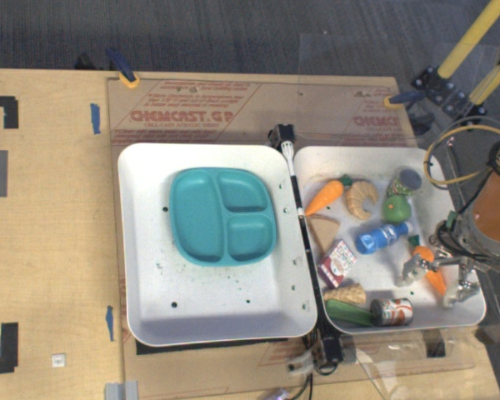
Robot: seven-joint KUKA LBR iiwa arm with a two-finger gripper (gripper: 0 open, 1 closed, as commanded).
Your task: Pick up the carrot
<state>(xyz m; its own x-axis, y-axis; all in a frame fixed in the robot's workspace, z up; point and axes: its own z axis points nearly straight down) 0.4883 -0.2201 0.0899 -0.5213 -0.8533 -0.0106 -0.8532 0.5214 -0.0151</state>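
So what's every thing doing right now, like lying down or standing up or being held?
carrot: lying in the right bin, untouched
gripper: low over the right bin's near right corner
blue bottle: lying on its side
can: lying on its side
teal plate: flat in the left bin

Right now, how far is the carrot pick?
Done: the gripper is down in the right bin, at its right side. In hand: something orange sits between its fingers, too small to identify. Left: the carrot lies untouched at the bin's upper left, beside the croissant.
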